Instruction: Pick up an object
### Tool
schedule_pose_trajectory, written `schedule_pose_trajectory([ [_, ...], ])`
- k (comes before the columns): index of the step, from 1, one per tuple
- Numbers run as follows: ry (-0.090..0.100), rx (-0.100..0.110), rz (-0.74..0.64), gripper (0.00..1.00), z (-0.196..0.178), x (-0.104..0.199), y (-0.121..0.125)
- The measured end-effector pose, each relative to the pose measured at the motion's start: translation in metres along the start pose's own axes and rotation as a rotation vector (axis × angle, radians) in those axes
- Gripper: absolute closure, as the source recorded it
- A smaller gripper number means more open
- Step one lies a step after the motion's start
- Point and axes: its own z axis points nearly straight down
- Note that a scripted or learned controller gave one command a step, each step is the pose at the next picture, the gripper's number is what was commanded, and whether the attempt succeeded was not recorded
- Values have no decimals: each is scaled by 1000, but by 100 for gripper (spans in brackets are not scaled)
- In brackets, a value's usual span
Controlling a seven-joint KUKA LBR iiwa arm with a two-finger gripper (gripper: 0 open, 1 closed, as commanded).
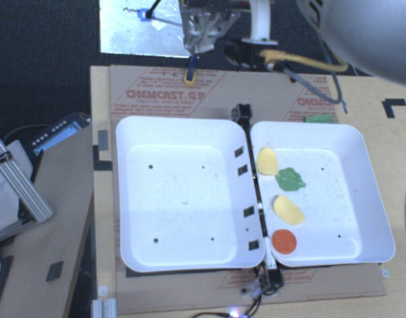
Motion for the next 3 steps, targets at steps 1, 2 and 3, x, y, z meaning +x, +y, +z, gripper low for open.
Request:
schedule_pose_trajectory([
  [1,-2,-1,2,100,-13,0,21],
  [2,-2,0,1,100,-18,0,37],
  [3,-2,1,0,100,-18,0,45],
])
